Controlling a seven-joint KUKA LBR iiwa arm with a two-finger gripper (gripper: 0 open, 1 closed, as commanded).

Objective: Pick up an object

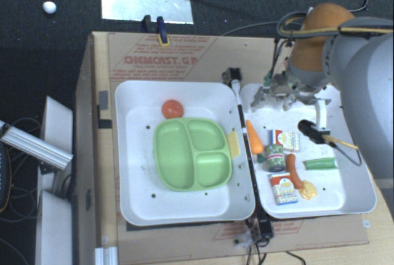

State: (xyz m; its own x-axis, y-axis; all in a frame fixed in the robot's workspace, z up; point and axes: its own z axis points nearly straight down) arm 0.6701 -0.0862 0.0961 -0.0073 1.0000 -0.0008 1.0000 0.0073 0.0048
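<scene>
1. We saw the tool [286,96] hovering over the far part of the right bin [348,187]. It was beyond the carrot [253,138] and a little to the arm's side of it, above bare white floor.
2. We could not tell whether the tool was apart or together, because the slanted view did not show it. We saw nothing carried in it.
3. The carrot lay along the bin's inner wall. Just beside the carrot, away from that wall, sat a small carton [285,139] and a dark can [275,158], close together.
4. Nearer the camera than the carrot lay a sausage [293,171], a second carton [283,189] and a yellow piece [308,190], bunched together. A green pod [320,163] lay farthest from the carrot, on the arm's side.
5. Across the wall from the carrot, the left bin [138,134] held a green plate [188,153] and a red ball [172,109], both well apart from the tool.
6. We judged the task to be at the approach step, with no object chosen or grasped yet.
7. We thought the next move called for travelling toward the carrot's neighbours, lining up across one object's narrow width, and then descending. The carrot's place against the wall looked awkward, and the pod, lying clear of the others, looked easier.
</scene>
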